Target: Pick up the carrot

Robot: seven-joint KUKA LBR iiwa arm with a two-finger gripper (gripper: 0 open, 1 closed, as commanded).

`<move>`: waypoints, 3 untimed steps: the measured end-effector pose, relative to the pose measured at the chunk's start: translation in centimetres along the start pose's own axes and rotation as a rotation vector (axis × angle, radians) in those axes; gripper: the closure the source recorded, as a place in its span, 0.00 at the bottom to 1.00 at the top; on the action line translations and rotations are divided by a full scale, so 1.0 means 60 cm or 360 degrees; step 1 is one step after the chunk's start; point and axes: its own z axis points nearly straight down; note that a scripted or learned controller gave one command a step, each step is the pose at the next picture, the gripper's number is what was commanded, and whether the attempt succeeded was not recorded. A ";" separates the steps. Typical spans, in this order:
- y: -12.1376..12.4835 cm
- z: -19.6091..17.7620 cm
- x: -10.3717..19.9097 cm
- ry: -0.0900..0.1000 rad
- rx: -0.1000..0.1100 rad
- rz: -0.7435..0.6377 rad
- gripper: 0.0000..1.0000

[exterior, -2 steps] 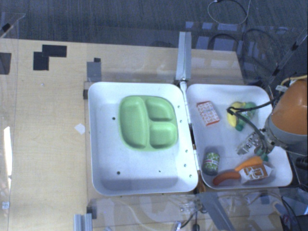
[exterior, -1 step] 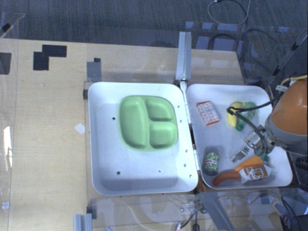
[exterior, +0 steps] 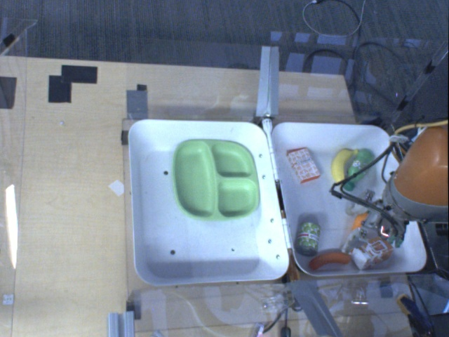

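The carrot [exterior: 359, 221] shows as a small orange patch in the right bin [exterior: 319, 202], mostly hidden under the arm's wrist. My gripper [exterior: 366, 239] hangs low over the bin's right front part, directly at the carrot and just above a small red and white carton [exterior: 379, 256]. The orange band of the arm [exterior: 424, 167] covers the bin's right edge.
The right bin also holds a red and white packet [exterior: 303, 165], a banana [exterior: 342, 163], a green item [exterior: 360, 163], a green can [exterior: 307, 235] and a red sausage-shaped piece [exterior: 330, 260]. A green divided plate [exterior: 214, 179] lies in the left bin [exterior: 151, 209].
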 end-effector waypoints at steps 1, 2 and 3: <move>0.003 -0.021 -0.006 -0.0014 -0.0003 0.0003 1.00; 0.032 -0.204 0.015 0.0010 0.0004 0.0043 1.00; 0.032 -0.204 0.015 0.0011 0.0004 0.0044 0.00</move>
